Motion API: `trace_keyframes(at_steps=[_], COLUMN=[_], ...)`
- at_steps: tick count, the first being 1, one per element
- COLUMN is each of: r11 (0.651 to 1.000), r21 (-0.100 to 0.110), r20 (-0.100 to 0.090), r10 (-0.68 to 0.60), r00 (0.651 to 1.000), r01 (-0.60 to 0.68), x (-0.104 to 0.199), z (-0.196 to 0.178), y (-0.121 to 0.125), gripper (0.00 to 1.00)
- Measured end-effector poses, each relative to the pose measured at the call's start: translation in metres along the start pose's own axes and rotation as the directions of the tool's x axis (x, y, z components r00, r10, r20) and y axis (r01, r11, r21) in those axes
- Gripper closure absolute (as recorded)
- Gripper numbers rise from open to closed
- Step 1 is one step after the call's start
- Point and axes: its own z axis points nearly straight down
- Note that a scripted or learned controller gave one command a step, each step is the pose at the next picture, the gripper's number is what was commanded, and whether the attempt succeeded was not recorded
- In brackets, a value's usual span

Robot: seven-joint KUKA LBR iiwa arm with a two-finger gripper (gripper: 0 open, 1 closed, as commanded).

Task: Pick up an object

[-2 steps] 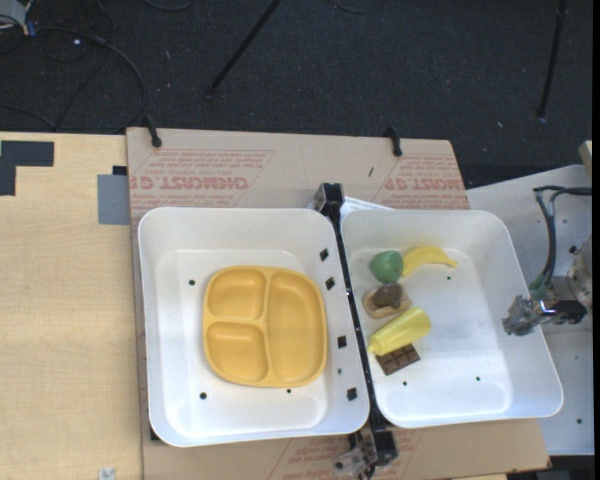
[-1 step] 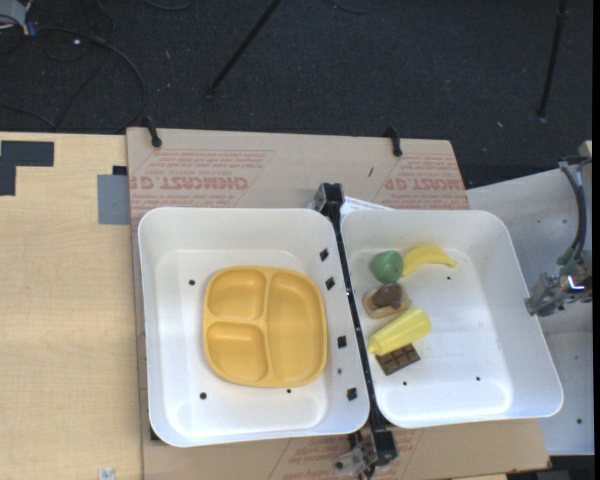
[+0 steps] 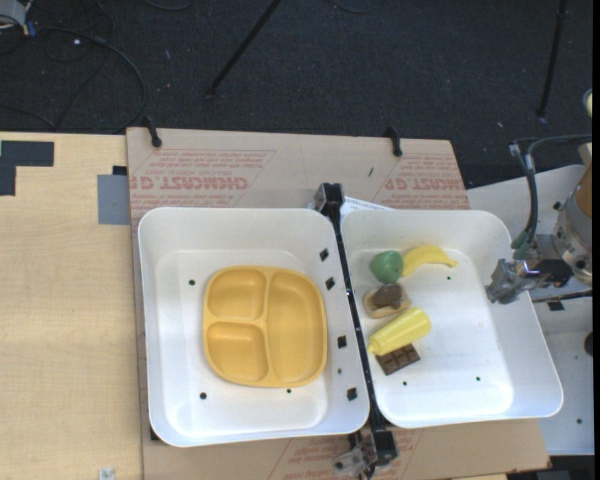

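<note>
The yellow corn-shaped toy (image 3: 399, 331) lies in the right bin (image 3: 500, 393) among a banana (image 3: 429, 258), a green piece (image 3: 386, 265) and a brown block (image 3: 399, 359); it looks light, stiff and rather slick, best pinched across its middle. The end effector (image 3: 507, 280) hangs at that bin's right rim, holding nothing I can see, its opening impossible to judge.
</note>
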Motion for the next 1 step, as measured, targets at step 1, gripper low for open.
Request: trace_keyframes(at_steps=[1], r11=[1.0], r21=[0.003], r20=[0.0], r10=[0.003], r00=[1.0], r01=[-0.003], x=[0.0465], z=[0.0203], y=[0.0182], gripper=[1.0])
